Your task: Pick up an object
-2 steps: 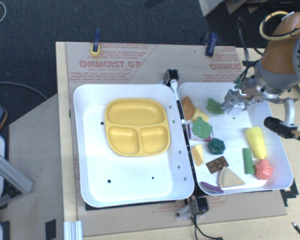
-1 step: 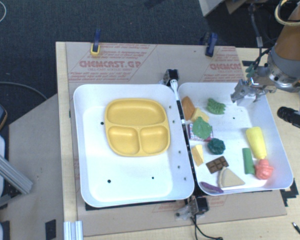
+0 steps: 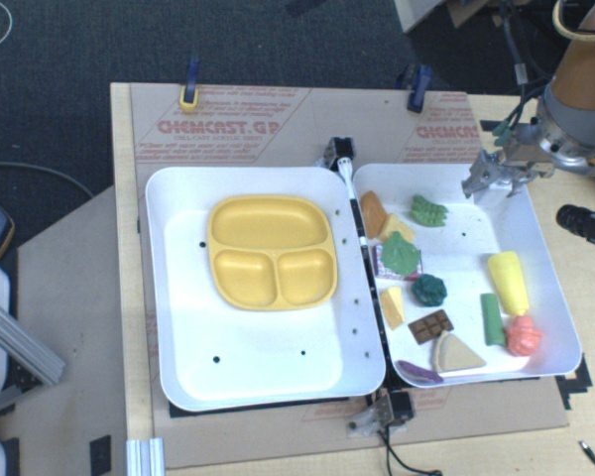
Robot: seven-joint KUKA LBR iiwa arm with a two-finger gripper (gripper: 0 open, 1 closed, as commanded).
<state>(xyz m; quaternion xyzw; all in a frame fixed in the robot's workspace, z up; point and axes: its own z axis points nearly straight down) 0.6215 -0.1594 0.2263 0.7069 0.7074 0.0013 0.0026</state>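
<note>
The right bin (image 3: 535, 256) holds several small toy foods: a green leafy piece (image 3: 428, 210), a brown bread piece (image 3: 374, 212), a green lettuce piece (image 3: 401, 256), a dark green broccoli (image 3: 428, 289), a yellow corn cob (image 3: 508, 281), a green stick (image 3: 492, 319), a pink strawberry (image 3: 524, 336), a chocolate bar (image 3: 429, 325) and a beige wedge (image 3: 460, 354). My gripper (image 3: 492, 178) hangs over the bin's far right corner, above and right of the leafy piece. Nothing shows between its fingers.
The left bin (image 3: 178, 296) holds a yellow three-compartment tray (image 3: 273, 250). Blue and yellow clamps (image 3: 189, 89) pin the cardboard sheet at the back. A black clip (image 3: 340, 153) sits between the bins at the far edge.
</note>
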